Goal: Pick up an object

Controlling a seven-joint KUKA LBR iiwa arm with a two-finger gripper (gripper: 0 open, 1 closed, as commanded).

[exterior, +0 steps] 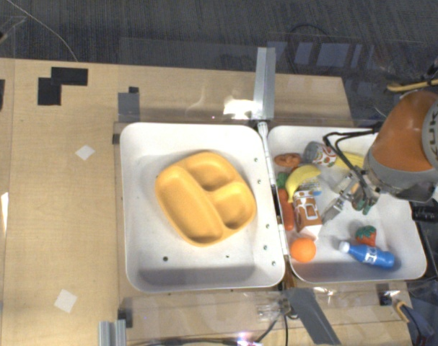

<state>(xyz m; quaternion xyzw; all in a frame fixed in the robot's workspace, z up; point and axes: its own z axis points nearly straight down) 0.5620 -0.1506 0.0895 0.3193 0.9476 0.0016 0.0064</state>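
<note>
**Tool over the right bin**

The tool hung low in the right bin, amid clutter; whether open or closed, could not tell. Nearby lay a banana, an orange ball, a blue bottle. Left bin held a yellow divided tray.

We see a round orange fruit, a blue plastic bottle lying flat, and a yellow banana.
</note>
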